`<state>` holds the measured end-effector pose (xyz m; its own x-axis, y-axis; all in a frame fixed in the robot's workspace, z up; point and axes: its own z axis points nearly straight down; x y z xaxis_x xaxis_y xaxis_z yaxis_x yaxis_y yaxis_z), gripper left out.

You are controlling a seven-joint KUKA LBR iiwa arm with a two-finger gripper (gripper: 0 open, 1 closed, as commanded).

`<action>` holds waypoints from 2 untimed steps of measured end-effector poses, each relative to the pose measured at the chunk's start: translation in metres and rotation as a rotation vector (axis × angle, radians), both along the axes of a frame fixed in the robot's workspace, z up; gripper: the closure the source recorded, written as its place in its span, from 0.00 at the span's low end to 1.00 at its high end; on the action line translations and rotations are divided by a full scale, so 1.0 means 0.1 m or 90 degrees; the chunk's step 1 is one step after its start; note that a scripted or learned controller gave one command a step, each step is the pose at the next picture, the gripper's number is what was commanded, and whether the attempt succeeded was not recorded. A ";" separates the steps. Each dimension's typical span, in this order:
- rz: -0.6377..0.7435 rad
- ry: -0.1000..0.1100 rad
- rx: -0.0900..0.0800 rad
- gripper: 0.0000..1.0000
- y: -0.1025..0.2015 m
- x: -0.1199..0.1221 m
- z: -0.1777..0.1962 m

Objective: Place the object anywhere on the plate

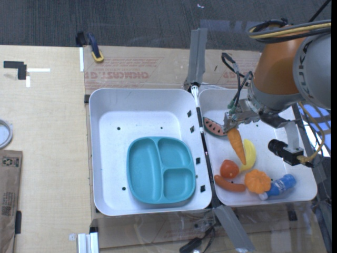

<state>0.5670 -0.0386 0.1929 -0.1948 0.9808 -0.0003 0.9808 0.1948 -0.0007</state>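
A teal plate (160,169) with three compartments lies in the left bin (105,109). In the right bin, my gripper (230,124) points down from the orange-banded wrist (279,67). It is shut on the upper end of an orange carrot (238,145), which slants down and right from the fingers and crosses over a yellow banana (249,154). The plate sits well to the left of the gripper, across the wall between the bins.
The right bin (308,191) also holds a watermelon slice (213,125), a red tomato (228,168), a sausage (230,184), an orange fruit (257,181) and a blue bottle (279,186). A black clamp (284,151) juts in at the right.
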 end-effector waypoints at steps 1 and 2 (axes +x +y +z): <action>-0.159 0.003 -0.001 1.00 0.70 -0.25 -0.03; -0.061 0.002 -0.001 1.00 1.30 -0.36 -0.02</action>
<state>0.5310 0.0910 0.1905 -0.1001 0.9950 -0.0014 0.9950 0.1001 -0.0040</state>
